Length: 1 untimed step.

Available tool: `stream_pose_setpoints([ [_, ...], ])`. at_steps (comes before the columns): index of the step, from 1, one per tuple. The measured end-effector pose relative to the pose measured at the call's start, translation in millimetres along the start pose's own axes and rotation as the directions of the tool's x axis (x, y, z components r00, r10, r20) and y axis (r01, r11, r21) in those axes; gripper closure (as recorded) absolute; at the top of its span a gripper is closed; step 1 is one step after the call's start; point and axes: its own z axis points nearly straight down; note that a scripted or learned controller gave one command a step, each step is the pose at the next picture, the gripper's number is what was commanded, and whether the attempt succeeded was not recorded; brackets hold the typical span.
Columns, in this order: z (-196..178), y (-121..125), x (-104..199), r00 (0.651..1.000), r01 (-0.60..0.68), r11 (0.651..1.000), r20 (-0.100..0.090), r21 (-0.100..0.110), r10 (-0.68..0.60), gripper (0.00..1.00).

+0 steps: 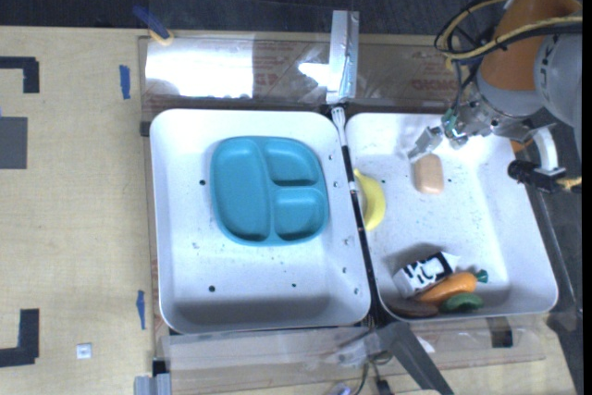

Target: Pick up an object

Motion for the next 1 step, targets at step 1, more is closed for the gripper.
stream_pose_setpoints([
  [1, 17.8, -20.4, 18.7, 0.999, 0.045, 0.999, -0.007, 0.010, -0.045, 0.00],
])
